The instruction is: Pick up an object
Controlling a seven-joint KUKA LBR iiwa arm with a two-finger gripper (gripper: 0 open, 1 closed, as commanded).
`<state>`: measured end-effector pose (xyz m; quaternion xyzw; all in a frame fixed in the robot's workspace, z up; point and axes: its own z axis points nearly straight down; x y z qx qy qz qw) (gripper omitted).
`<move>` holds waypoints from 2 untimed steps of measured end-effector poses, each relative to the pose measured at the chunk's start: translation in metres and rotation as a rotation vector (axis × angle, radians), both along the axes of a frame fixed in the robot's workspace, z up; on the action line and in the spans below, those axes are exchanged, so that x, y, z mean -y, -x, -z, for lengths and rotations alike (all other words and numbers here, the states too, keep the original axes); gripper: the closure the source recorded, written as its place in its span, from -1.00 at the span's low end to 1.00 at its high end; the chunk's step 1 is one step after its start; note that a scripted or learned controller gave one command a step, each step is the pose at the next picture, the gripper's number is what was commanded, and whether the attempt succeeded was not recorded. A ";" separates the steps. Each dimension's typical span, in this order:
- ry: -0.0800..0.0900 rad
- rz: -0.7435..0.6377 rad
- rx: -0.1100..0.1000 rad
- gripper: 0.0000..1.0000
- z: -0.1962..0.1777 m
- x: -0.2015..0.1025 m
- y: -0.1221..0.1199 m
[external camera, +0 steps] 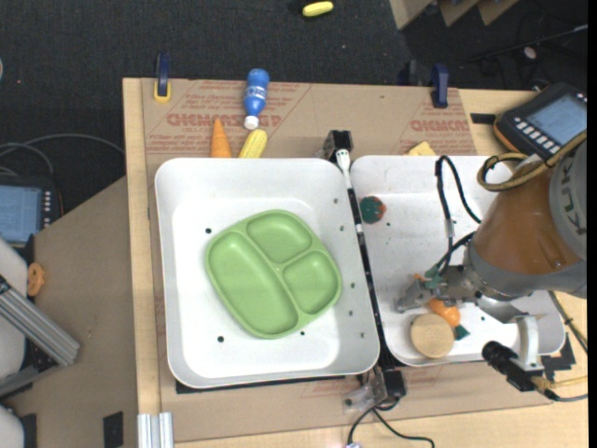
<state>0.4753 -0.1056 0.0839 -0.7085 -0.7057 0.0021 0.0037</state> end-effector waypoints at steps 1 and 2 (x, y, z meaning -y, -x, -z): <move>0.004 -0.006 0.013 -1.00 -0.001 0.004 -0.053; 0.000 -0.003 0.002 -1.00 0.000 -0.006 -0.001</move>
